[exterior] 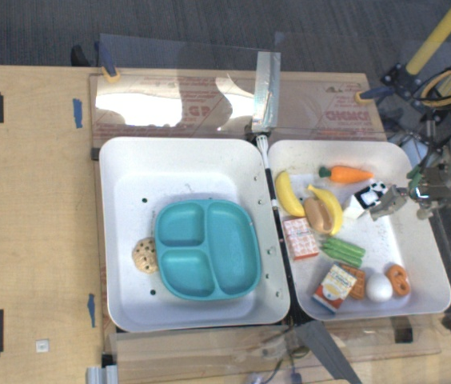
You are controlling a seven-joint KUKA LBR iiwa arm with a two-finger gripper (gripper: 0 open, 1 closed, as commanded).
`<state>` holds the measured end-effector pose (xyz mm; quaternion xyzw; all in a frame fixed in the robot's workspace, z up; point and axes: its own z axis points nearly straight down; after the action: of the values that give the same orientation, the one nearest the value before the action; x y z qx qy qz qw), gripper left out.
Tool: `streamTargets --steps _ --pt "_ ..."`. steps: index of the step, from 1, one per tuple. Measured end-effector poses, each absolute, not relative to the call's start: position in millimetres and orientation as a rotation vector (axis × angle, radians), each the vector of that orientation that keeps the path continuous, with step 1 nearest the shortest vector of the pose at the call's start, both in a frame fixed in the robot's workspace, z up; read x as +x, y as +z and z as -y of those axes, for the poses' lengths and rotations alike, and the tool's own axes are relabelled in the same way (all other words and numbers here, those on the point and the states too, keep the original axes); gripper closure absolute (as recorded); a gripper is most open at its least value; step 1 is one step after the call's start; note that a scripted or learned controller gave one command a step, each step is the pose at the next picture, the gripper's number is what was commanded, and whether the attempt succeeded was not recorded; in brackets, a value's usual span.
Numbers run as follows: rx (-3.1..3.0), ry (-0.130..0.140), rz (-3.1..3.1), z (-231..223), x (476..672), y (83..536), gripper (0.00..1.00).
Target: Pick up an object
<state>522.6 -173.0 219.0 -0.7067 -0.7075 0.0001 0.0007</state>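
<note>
The right bin [436, 264] holds several toy foods: an orange carrot [348, 174], two yellow bananas [288, 194] [329, 206], a hot dog bun [315, 213], a pink wafer [300, 238], green beans [343, 251], a small carton [336, 286], a white egg [379, 289] and an orange pretzel [398, 278]. A black-and-white toy [367, 196] lies right of the bananas. My gripper [386, 204] reaches in over the bin's right wall, low and just right of that toy, touching or nearly touching it. Nothing is visibly lifted.
The left bin [121, 206] carries a teal divided plate [207, 249] with a cookie [145, 254] at its left side. A clear upright panel [266, 90] stands behind the gap between the bins. Cables and a yellow pole [448, 22] crowd the far right.
</note>
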Motion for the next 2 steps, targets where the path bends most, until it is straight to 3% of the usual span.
streamTargets --steps 1,2 --pt "-2.194 0.001 2.244 125.0 480.8 92.9 0.00" --pt "-2.196 0.000 2.245 125.9 481.4 94.1 0.00"
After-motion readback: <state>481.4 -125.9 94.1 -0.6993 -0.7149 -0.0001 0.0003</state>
